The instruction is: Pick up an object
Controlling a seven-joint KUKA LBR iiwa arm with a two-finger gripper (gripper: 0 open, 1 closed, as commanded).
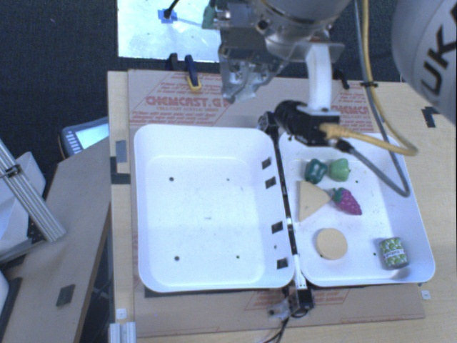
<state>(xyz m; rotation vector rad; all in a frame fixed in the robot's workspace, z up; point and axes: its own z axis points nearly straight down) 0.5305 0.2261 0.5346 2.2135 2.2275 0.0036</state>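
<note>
Two white bins sit side by side on a brown board (178, 98) printed with red lettering. The left bin (207, 206) and the right bin (407, 220) touch along a black hinge strip (282, 206). A yellow cable (371, 141) crosses the right bin's upper edge.

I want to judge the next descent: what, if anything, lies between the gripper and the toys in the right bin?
Nothing visible lies between. The gripper hangs above the bench behind the bins, while the cheese wedge, green pepper and strawberry lie uncovered in the right bin.
</note>
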